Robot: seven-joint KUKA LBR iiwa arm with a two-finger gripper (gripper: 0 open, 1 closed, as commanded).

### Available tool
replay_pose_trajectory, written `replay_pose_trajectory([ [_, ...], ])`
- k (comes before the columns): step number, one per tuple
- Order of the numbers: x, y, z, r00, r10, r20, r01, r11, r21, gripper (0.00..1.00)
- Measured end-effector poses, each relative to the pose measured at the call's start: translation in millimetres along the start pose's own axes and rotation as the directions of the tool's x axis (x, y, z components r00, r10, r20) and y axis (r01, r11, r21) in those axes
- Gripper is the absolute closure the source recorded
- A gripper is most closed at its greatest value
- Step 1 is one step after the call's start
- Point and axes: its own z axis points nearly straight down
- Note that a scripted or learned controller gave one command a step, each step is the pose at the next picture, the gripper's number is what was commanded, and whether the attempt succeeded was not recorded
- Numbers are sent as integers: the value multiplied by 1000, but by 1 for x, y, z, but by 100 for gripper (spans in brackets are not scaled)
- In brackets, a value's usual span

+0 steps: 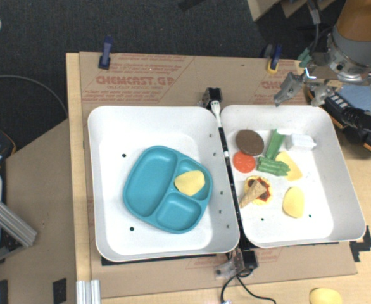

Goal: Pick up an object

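Note:
The right bin (344,208) holds a brown disc (250,142), a red round piece (244,163), a green stick (275,144), a green bunch (273,166), a white block (302,142), a yellow wedge (292,167), a pizza-like slice (256,190) and a yellow lump (293,202). My gripper (298,94) hovers above the far edge of that bin, behind the white block. Its two fingers are spread and it is open, with nothing between them.
The left bin (109,144) holds a blue divided plate (154,185) with a pale yellow piece (190,182) in its right compartment. Blue clamps (106,50) stand at the board's far edge. A yellow object (325,296) lies off the board at front right.

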Motion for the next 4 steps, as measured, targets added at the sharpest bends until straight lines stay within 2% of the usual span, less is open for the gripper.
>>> replay_pose_trajectory([
  [1, 74, -48, 48, 1000, -7, -4, 7, 1000, 8, 0],
  [2, 136, -88, 41, 1000, -6, -3, 6, 1000, 4, 0],
  [3, 132, -85, 31, 1000, 0, -1, 0, 1000, -1, 100],
  [4, 147, -125, -61, 1000, -3, -2, 3, 1000, -11, 100],
])
